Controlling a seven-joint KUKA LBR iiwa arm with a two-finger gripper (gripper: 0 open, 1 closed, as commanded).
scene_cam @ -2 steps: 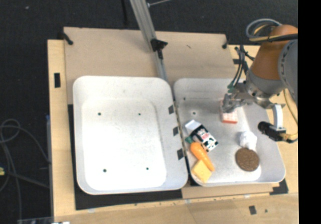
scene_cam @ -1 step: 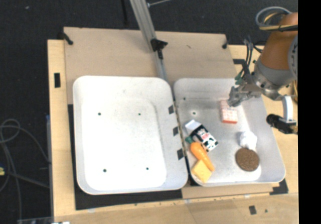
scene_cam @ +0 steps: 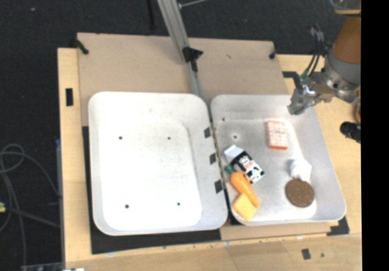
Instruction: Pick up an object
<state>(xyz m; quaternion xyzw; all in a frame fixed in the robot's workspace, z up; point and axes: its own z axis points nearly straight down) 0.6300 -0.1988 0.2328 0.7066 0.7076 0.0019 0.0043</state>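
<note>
6 small objects lie loose in the right bin (scene_cam: 322,142), none yet chosen for the pick: a pink box (scene_cam: 277,134) near its top, a brown disc (scene_cam: 299,193) and white lump (scene_cam: 299,169) lower right, an orange carrot (scene_cam: 244,185), yellow block (scene_cam: 244,208) and black-and-white piece (scene_cam: 248,165) against its left wall. the gripper (scene_cam: 298,102) hangs at the bin's upper-right corner, carrying nothing, arm bent in from the frame's right; whether it is released or clenched cannot be told.

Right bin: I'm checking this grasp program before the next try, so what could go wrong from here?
The carrot, yellow block and black-and-white box crowd the right bin's left wall, so a grasp there may catch two things or the wall. The gripper sits at the far rim. The brown disc lies flat, hard to pinch.
</note>
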